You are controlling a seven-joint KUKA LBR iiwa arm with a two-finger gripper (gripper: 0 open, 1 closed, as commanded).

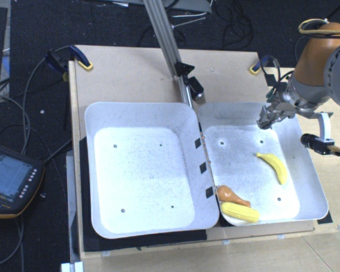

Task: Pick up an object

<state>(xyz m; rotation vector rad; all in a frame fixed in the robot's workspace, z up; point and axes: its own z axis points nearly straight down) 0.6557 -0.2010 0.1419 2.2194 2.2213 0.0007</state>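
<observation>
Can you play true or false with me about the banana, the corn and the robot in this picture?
1. The banana lies in the right bin. True.
2. The corn is in the left bin. False: it lies at the right bin's near edge.
3. The tool is holding the banana. False: it is over the bin's far end, apart from the banana.
4. An orange-brown toy lies right beside the corn. True.
5. Both bins are white. True.

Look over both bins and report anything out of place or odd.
Nothing looks spilled or damaged. The banana, corn cob and orange-brown piece all lie in the right bin; the last two crowd its near-left corner.
</observation>
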